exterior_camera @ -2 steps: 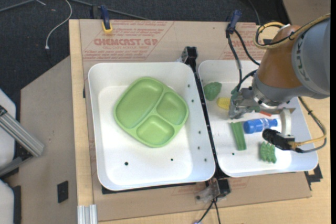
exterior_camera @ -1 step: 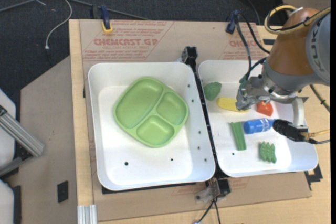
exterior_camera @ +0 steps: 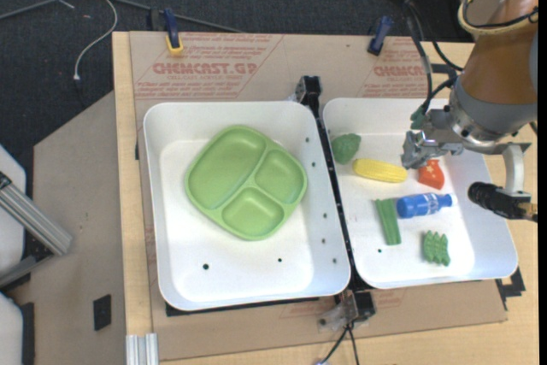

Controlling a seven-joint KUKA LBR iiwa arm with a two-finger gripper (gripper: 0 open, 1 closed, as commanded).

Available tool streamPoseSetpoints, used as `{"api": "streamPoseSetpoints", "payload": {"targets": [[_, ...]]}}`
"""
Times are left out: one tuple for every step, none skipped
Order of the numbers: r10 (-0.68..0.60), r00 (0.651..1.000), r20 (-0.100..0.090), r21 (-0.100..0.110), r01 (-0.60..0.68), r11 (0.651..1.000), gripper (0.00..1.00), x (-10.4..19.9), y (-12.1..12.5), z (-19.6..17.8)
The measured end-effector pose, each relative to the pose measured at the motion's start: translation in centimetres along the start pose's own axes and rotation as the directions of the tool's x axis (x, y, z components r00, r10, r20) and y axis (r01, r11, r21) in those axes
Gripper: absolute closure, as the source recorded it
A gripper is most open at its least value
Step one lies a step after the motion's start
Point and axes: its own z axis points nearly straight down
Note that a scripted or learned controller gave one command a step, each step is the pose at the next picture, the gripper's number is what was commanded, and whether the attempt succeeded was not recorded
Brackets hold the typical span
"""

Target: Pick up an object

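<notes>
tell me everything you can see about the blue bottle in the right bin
The blue bottle is small, looks like glossy plastic, and has a white cap at its right end. It lies on its side on the floor of the right bin, its length running roughly left to right with the cap end tilted slightly up in the view. Its left end sits right by the top of a green stick-shaped toy; whether they touch is unclear. An orange toy lies just above it, and the gripper is above that.
</notes>
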Motion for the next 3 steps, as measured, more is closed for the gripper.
{"api": "streamPoseSetpoints", "payload": {"targets": [[-0.001,1.000,0.001,-0.002,0.001,1.000,1.00,-0.3,-0.3,-6.3],[-0.001,1.000,0.000,0.002,0.001,1.000,1.00,-0.3,-0.2,-7.1],[-0.005,1.000,-0.002,0.003,0.005,1.000,1.00,4.7,1.2,-6.7]]}}
